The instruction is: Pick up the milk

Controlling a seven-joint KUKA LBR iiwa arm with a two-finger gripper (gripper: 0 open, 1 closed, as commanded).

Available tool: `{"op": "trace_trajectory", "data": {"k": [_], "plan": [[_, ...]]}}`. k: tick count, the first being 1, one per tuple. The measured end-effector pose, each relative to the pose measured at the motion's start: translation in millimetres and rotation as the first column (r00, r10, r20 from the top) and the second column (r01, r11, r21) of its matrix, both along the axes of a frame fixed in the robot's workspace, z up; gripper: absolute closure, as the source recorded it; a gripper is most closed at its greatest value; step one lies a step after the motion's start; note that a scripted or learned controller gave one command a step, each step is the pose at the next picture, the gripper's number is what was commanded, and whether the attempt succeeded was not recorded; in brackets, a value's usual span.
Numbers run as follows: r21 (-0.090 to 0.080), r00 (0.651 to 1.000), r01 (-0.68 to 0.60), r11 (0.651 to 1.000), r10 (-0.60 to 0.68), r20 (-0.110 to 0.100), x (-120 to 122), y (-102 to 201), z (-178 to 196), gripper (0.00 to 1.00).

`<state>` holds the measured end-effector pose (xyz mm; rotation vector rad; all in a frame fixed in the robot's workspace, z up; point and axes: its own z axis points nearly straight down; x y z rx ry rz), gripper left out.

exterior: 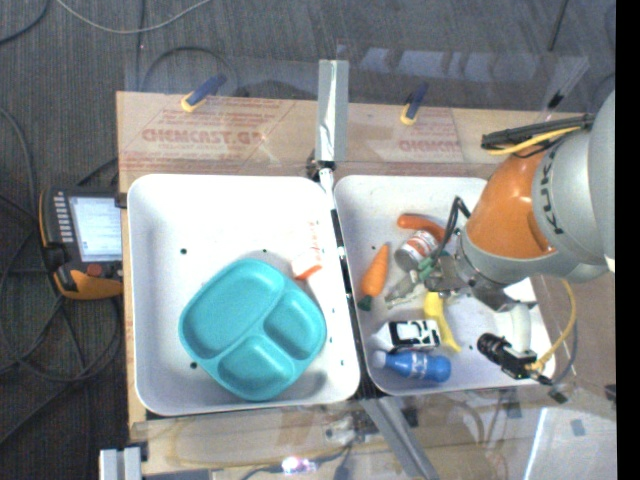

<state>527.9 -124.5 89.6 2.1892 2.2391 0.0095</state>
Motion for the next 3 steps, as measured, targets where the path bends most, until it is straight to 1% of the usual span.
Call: {"op": "trace_trajectory", "data": {"k": [1,2,3], "plan": [[0.004,0.998,-0.069,0.998,0.069,-0.013,13.5,18.5,48.3,0.0],[0.001,0.993,-0.118,0.993,0.118,-0.013,41.1,-33.0,102.7,0.0],[0.0,0.978,-0.21,0.978,0.21,-0.002,-18.6,-2.8,-0.2,0.0]]}}
